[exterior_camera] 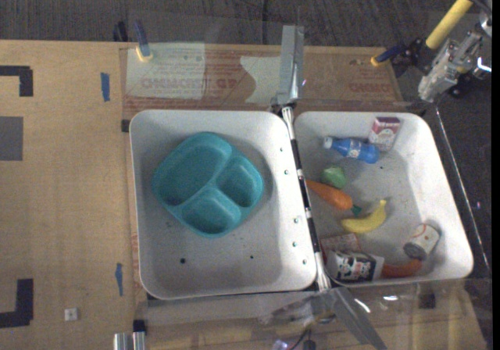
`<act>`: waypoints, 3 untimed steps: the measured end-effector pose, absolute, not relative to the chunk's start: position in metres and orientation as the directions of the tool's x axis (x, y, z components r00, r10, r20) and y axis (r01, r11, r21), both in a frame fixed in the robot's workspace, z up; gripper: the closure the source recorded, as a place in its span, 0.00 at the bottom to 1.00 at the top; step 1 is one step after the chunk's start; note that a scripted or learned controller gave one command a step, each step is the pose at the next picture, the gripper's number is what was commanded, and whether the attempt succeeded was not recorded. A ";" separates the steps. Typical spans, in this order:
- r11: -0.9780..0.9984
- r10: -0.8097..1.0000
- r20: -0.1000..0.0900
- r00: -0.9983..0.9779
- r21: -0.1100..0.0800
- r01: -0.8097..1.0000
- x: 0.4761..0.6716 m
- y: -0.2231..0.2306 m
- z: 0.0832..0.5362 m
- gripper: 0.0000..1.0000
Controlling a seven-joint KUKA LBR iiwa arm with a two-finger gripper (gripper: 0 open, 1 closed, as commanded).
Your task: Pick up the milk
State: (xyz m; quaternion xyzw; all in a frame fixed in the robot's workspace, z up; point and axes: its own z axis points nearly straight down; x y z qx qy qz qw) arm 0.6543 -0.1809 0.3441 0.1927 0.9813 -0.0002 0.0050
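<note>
Evidently the pick has not begun: approach step, nothing lifted. The milk point(356, 266), a small black-and-white carton lying on its side, sits at the lower left corner of the right bin point(449, 184), close against the divider wall and the bin's near rim. A reddish item lies just to its right, and a small round can point(422, 241) beyond that; a banana point(367, 218) is just above.

Arm pose: the pincer point(451, 59) is parked at the upper right of the frame, outside the bin, over the dark floor beyond the table point(55, 184). A yellow part slants above it. Too small and blurred there; I cannot tell whether its fingers are apart or together.

Next move, as I judge it: travel down-frame and leftward across the whole right bin, over the blue bottle point(353, 149), carrot point(330, 194) and banana, then descend on the carton. Corner placement is awkward; the walls leave little room on two sides, so the fingers likely need to straddle the carton's narrow width.

Left bin point(148, 262) holds a teal divided plate point(208, 183), not involved.
</note>
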 end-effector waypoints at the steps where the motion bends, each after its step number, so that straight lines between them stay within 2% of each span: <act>1: 0.925 0.379 -0.021 -0.925 0.005 0.379 0.656 -0.181 0.357 1.00; 2: 0.925 0.380 -0.032 -0.925 0.008 0.380 0.658 -0.181 0.370 1.00; 3: 0.929 0.371 -0.006 -0.929 0.002 0.371 0.658 -0.182 0.337 1.00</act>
